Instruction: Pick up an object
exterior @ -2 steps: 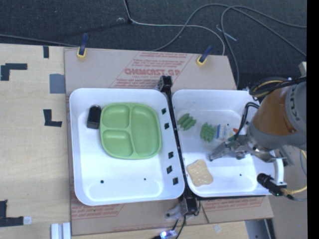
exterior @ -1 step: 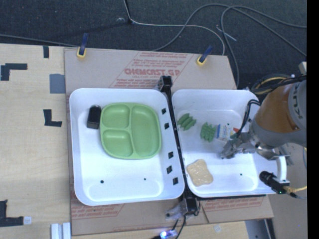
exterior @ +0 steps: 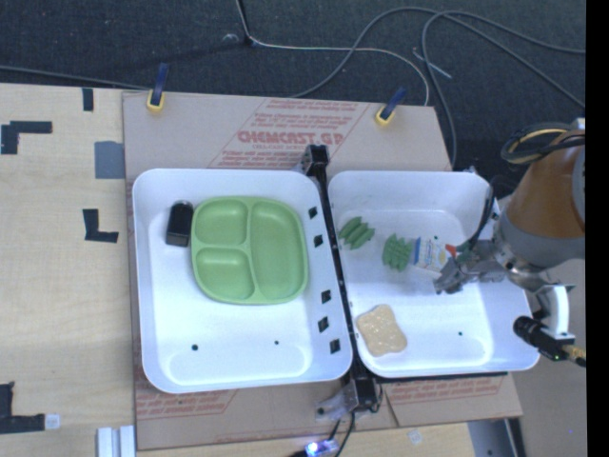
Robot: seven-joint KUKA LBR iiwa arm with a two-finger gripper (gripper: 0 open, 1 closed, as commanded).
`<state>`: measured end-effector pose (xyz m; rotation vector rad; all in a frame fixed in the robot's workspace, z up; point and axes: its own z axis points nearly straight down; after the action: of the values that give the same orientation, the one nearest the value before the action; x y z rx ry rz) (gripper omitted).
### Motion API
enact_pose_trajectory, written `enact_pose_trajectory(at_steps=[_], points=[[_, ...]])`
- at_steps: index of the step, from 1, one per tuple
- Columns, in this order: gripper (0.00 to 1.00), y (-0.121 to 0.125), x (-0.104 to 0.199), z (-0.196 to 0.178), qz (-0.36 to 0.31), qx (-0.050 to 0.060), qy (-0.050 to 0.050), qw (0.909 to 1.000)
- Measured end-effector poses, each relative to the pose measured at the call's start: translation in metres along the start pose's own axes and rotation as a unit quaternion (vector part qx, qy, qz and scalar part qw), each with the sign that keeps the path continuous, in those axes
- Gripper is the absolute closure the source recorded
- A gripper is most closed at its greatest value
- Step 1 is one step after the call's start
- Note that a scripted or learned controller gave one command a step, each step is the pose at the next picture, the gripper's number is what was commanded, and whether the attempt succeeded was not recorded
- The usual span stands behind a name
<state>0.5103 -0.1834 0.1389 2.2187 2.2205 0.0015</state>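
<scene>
Two-finger gripper point(exterior: 451, 279) seen low in right white bin point(exterior: 476, 350); opening cannot be told, nothing seen held. Nearest candidate: green ridged plastic piece point(exterior: 398, 252), just left of gripper, long axis roughly upright in view.

Arm point(exterior: 544, 219) — rounded grey casing with a broad orange band above the wrist. Yellow and black cables looped at its upper side. Gripper point(exterior: 447, 282) — small, dark metal. White fitting with black knob below the wrist.
</scene>
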Motion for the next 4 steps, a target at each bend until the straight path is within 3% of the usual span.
enact_pose_trajectory(at_steps=[1,2,4], points=[[1.0,-0.001,0.004,-0.062,-0.001,-0.001,0.0,1.0],[1.0,-0.001,0.004,-0.072,0.0,0.001,0.001,1.0],[1.0,-0.018,0.109,-0.074,-0.002,0.002,0.002,1.0]])
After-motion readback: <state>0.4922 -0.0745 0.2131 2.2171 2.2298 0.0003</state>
